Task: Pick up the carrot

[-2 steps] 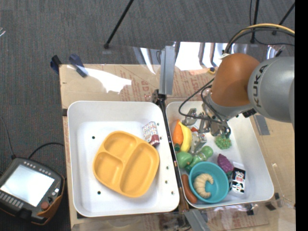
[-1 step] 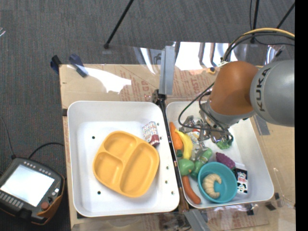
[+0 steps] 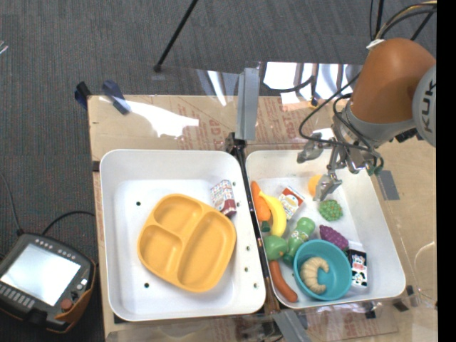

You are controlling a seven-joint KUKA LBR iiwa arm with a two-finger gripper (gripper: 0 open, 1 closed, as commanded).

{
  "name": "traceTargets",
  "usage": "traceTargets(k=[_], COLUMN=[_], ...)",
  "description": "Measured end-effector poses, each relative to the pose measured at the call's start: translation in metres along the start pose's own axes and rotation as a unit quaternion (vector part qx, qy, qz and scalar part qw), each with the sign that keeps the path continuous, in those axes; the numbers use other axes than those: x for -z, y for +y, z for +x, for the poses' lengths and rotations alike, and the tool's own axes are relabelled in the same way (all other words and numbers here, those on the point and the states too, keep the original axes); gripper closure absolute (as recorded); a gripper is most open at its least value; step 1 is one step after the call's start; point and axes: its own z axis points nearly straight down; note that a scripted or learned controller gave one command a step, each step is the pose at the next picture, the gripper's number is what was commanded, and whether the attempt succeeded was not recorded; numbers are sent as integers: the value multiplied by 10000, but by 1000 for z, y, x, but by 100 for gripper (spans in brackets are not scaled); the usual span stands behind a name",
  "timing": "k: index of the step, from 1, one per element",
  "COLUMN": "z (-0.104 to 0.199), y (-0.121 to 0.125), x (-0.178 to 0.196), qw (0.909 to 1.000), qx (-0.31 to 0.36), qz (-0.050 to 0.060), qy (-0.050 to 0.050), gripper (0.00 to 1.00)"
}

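Far left, on the floor: 1 pendant (image 3: 44, 282) w/ a lit screen, partly cut off by the frame edge. The bench (image 3: 142, 123) carries 2 white bins side by side.

Left bin (image 3: 117, 169): 1 yellow tray (image 3: 187, 241) w/ 3 compartments, and 1 small carton (image 3: 223, 196) touching its upper right corner.

Right bin (image 3: 381, 241), crowded along its left wall: the carrot (image 3: 259, 201) lies there, orange, just beside the wall near the top of the pile, w/ 1 banana (image 3: 276, 214) touching its right side & partly over it. Below them 1 green pepper (image 3: 276, 246), another green piece (image 3: 303, 229) hard to make out, and 1 sausage (image 3: 281, 281) at the bottom. 1 snack pack (image 3: 290, 201) right of the banana. 1 teal bowl (image 3: 340, 285) w/ 1 croissant (image 3: 316, 271) inside. 1 purple grapes (image 3: 333, 236) above the bowl, 1 green grapes (image 3: 330, 209) higher up, 1 small orange fruit (image 3: 314, 184) half hidden by the claw. 1 black-and-white carton (image 3: 358, 268) right of the bowl.

Claw (image 3: 325, 189) hangs over the bin's upper middle, near the green grapes, well apart from the carrot; nothing between its fingers, but whether they are spread or together — can't tell. Arm (image 3: 388, 80) enters from the right, cut off at the edge.
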Motion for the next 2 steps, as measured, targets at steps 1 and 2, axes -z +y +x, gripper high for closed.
traceTargets(k=[1, 2], z=[12, 7], y=[-47, -48], x=[-98, -81], qw=[9982, 9983], qx=[-592, -585], qz=[-36, -24], qy=[107, 34], gripper=[0, 100])
